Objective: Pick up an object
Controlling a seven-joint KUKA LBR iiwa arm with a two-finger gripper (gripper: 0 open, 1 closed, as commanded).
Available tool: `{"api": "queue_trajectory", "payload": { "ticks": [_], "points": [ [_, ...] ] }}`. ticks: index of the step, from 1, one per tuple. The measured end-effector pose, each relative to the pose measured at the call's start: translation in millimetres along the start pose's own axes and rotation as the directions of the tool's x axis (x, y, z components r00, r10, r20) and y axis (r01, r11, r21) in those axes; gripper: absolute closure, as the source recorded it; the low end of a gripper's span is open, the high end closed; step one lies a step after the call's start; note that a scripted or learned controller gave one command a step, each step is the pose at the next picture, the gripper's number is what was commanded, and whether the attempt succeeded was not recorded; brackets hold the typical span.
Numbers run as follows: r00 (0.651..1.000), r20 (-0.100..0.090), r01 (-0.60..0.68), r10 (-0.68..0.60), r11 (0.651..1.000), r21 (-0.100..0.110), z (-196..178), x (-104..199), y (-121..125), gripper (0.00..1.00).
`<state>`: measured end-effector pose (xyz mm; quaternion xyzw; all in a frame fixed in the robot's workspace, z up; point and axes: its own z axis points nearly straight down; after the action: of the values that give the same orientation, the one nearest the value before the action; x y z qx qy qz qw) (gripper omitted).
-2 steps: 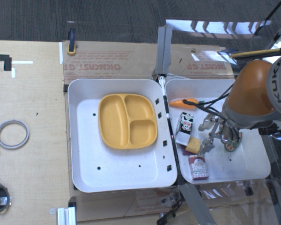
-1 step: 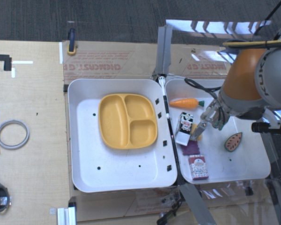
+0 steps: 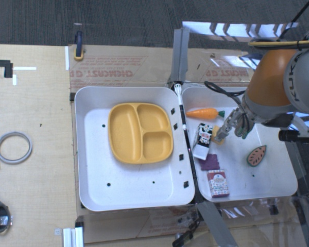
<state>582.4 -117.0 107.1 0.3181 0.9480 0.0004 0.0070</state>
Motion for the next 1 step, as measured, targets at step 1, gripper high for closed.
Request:
{"api": "queue_trajectory", "payload": {
  "ticks": [1],
  "points": [
    [0.947,0.007,-0.322,0.322,0.947,-0.007,4.4,-21.5,45.7,1.00]
  ]
}}
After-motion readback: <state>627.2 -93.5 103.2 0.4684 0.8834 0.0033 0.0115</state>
